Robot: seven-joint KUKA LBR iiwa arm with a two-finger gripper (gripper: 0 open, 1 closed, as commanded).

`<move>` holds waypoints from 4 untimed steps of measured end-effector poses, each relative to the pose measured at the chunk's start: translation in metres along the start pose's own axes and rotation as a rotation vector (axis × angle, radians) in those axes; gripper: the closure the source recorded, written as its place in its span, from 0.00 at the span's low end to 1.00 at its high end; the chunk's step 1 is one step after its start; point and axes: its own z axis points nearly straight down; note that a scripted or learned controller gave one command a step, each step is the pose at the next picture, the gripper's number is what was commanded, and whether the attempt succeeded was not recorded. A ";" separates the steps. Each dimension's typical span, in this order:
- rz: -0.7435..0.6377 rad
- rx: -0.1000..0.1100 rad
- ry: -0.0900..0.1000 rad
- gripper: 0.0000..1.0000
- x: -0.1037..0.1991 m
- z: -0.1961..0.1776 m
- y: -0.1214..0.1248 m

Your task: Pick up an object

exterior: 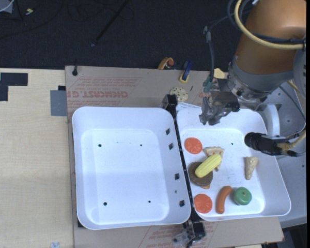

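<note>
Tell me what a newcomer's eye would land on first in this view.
The big orange-banded arm at upper right dominates, its gripper hanging over the right bin's far edge. Next comes the bright toy food in that bin: a yellow corn cob, two orange-red discs and a green ball.
</note>
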 end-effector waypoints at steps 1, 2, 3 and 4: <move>-0.007 -0.023 0.004 1.00 0.012 -0.175 -0.054; -0.013 0.011 0.000 1.00 0.093 -0.028 -0.086; -0.009 -0.017 0.005 1.00 0.116 -0.155 -0.084; -0.011 0.001 -0.001 1.00 0.193 -0.062 -0.081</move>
